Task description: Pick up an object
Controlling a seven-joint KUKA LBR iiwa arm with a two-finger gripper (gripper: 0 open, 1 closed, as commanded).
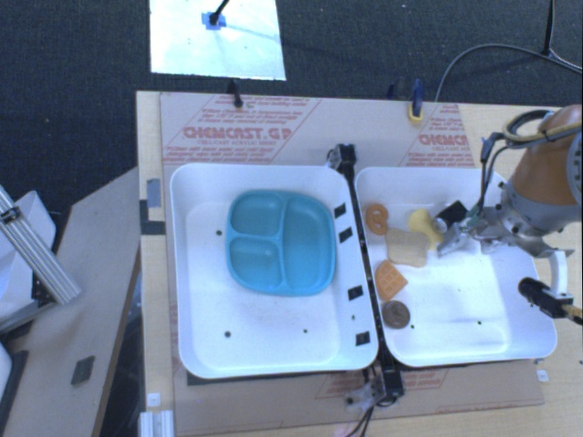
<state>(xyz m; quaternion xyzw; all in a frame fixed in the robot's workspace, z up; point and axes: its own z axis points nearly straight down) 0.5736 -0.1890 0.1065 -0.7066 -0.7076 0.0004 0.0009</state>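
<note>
Pale beige block (407,247), rounded corners

Right bin (474,330), five small items clustered in its left half, all lying flat. Orange ring-shaped piece (376,216) near the divider, upper left. Yellow chunk (422,222) just right of it, rounded, possibly a toy banana, resolution too low to confirm. Pale beige block (407,248) below, touching or nearly touching the yellow chunk. Orange wedge (390,279) under the block, close to the divider. Brown round disc (395,314) lowest, apart from the wedge. Left bin (196,335): blue three-compartment plate (279,242), upright, roughly centred.
</note>
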